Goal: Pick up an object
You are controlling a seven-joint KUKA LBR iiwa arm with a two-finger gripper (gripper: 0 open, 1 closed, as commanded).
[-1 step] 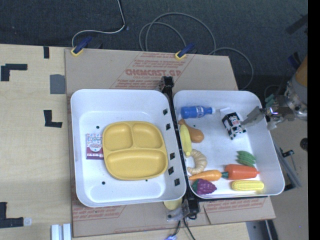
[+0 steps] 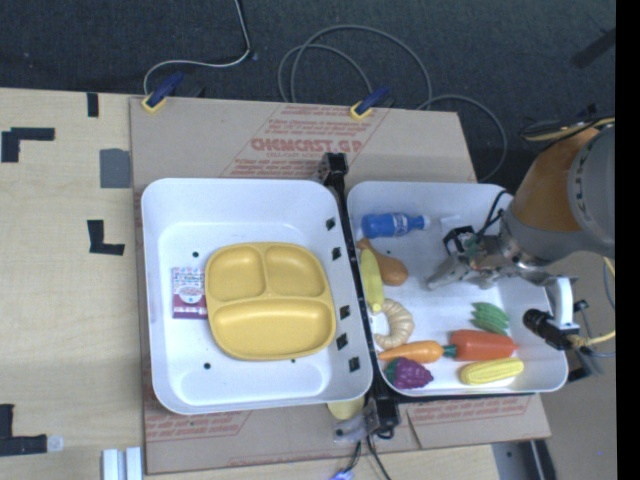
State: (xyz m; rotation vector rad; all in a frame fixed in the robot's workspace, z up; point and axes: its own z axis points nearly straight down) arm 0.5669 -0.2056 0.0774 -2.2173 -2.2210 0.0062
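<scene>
Jaws (image 2: 440, 276) low in right bin (image 2: 500, 193), grip state unclear, blue bottle (image 2: 393, 225) lying left-right nearby

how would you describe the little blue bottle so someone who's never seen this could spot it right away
Look at the right-hand shallow white bin, the one crowded with toy food. Along its far wall, close to the divider between the bins, lies the small blue plastic bottle on its side, its white cap pointing right. It is the sole blue item there; its neighbours, such as the long yellow banana, are yellow, orange, green or purple.
</scene>
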